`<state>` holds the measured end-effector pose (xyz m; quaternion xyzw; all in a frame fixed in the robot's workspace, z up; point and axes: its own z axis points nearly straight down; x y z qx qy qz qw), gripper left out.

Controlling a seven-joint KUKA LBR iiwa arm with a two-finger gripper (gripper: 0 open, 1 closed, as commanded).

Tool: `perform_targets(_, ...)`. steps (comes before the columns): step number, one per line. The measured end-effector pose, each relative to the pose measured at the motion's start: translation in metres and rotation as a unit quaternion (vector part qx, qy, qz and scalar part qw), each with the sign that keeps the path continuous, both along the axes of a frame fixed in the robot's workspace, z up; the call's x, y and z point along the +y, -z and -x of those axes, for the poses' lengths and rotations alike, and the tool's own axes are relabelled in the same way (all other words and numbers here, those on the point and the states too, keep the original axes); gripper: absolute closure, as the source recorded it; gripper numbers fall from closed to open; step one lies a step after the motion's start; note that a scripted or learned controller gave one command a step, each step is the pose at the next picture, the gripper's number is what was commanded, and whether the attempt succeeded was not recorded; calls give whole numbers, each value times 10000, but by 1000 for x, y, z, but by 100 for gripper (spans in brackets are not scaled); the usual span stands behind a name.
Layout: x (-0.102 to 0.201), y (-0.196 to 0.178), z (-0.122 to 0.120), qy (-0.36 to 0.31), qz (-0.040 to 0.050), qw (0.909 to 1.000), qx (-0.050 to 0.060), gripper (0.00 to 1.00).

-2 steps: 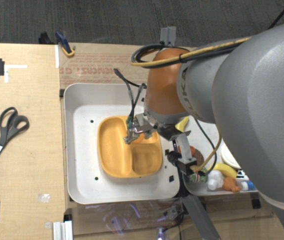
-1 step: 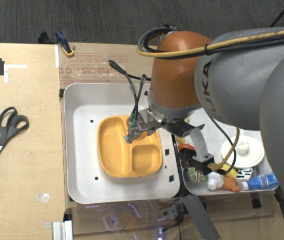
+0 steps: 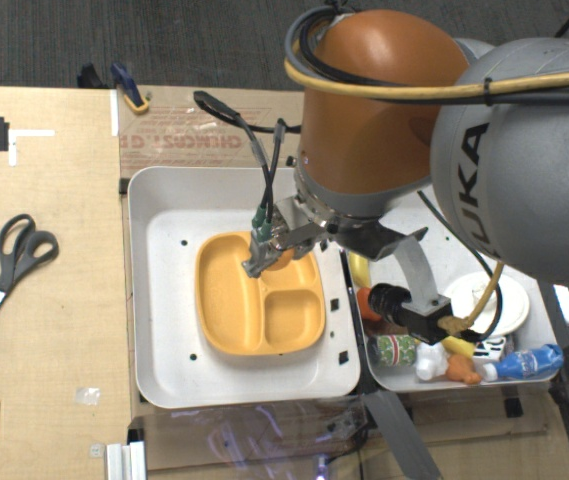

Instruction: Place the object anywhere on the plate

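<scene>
I have the end effector [image 3: 264,253] low over the far right part of the yellow plate [image 3: 226,308] in the left bin [image 3: 154,298]. An orange object [image 3: 281,259] sits against its tip; whether it's gripped or released, I cannot tell. Withdrawal remains.

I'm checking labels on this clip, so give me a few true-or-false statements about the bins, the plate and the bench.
1. The yellow plate lies in the left bin. True.
2. The plate has no dividers. False: ridges split it into compartments.
3. Scissors lie on the bench left of the bins. True.
4. The gripper hangs over the right bin. False: it is over the plate's upper edge.
5. The right bin holds several small items. True.
</scene>
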<state>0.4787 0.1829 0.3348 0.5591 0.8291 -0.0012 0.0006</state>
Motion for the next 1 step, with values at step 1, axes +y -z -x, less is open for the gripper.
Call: perform_targets(1,0,0,0,2,1,10000,1,0)
